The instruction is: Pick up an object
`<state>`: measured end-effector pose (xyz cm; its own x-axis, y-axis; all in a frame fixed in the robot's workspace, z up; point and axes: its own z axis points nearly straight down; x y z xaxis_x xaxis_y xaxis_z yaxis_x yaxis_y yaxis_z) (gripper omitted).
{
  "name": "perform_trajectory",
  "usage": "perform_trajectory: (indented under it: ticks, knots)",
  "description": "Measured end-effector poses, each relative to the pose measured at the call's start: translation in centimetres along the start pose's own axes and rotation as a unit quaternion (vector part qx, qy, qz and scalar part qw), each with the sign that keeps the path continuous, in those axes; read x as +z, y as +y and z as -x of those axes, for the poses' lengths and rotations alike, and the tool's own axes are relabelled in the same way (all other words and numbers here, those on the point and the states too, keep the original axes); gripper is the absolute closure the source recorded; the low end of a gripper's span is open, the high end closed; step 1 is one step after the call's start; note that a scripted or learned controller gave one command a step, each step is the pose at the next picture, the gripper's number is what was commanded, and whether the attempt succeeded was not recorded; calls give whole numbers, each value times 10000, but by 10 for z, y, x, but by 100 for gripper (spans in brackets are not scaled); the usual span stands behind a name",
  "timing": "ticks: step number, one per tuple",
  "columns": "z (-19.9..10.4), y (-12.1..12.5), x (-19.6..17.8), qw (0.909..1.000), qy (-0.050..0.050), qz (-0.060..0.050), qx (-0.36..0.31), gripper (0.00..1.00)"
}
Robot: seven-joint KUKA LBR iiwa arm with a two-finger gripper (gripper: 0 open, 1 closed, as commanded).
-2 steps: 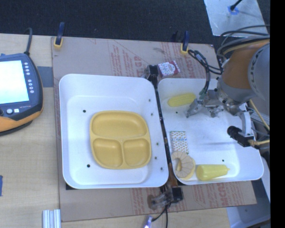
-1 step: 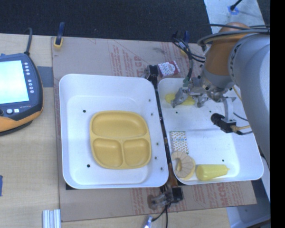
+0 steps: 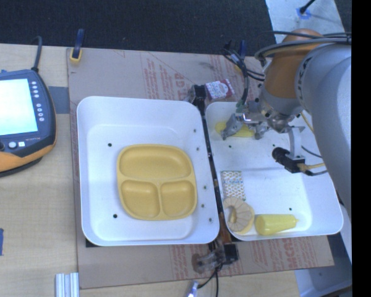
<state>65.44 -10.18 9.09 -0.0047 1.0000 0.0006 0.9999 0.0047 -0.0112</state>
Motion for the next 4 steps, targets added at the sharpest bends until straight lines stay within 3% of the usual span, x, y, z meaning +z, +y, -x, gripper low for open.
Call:
perform_trajectory:
  ticks: [4]
  knots:
    - [-8,0,0,10000,6,-7,-13,0]
